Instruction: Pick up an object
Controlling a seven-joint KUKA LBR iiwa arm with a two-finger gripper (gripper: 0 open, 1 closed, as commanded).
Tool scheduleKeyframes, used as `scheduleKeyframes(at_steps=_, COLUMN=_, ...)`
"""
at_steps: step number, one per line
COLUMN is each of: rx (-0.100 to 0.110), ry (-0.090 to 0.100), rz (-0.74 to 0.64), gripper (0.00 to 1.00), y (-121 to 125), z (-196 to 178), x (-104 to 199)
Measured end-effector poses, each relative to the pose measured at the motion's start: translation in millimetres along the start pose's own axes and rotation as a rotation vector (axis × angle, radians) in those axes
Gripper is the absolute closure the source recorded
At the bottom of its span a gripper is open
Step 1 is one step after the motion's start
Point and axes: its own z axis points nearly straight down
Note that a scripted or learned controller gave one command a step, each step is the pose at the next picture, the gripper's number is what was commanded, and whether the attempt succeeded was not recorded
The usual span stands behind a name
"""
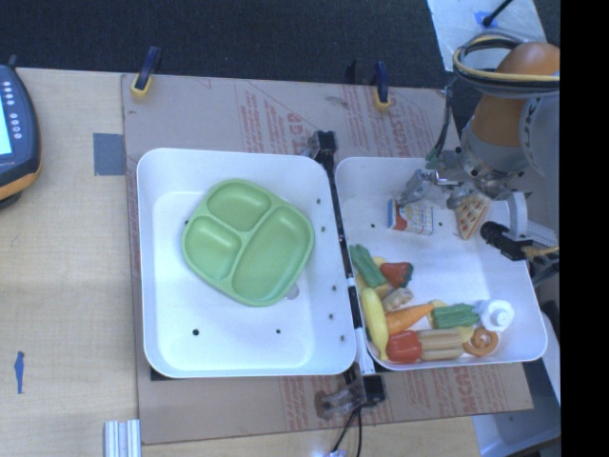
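Counter (67,284) carries two white bins. Left bin (162,255): green divided plate (249,241). Right bin (514,284): toy food heap (419,317) along near edge. Arm at far right corner; fingers (447,190) spread, holding nothing. Small carton (411,217) lies just beside, slightly nearer camera; contact unclear.

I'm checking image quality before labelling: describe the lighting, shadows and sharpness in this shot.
Camera view: even, soft light; faint shadows under the green plate and along the left bin walls; mild glare on white plastic; toys in the right bin look slightly soft; gripper detail is blurred.
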Motion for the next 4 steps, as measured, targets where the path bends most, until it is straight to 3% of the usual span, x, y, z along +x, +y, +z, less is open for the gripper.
scheduleKeyframes(at_steps=1, rx=-0.005, ry=0.001, rz=-0.002, gripper=0.00, y=-57.6, z=-0.9, x=52.7)
scheduleKeyframes(at_steps=2, rx=-0.006, ry=0.002, rz=-0.001, gripper=1.00, y=-55.1, z=-12.4, x=50.7)
scheduleKeyframes(at_steps=3, rx=-0.005, ry=0.002, rz=-0.002, gripper=0.00, y=-55.6, z=-11.4, x=50.9)
scheduleKeyframes(at_steps=4, rx=0.018, ry=0.006, rz=0.005, gripper=0.00, y=-150.8, z=6.7, x=41.0)
